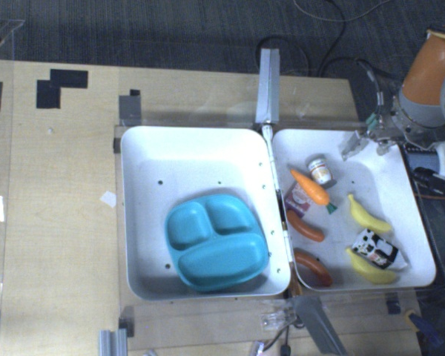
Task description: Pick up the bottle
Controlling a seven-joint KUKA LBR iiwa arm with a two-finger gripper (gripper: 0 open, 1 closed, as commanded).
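The bottle (320, 170), small with a pale cap and a tan label, lies in the right bin (419, 232) near its far middle, just above an orange carrot (310, 187). My gripper (366, 145) hangs over the bin's far right corner, up and to the right of the bottle and apart from it. Its fingers (351, 147) are spread, so it is open with nothing between them. The grey arm with its orange band (429, 67) comes in from the upper right.
The right bin also holds a dark packet (297, 201) under the carrot, two sausages (305, 228) (313, 268), two bananas (368, 215) (371, 269) and a black-and-white toy (376, 249). A blue divided plate (216, 241) lies in the left bin (144, 199).
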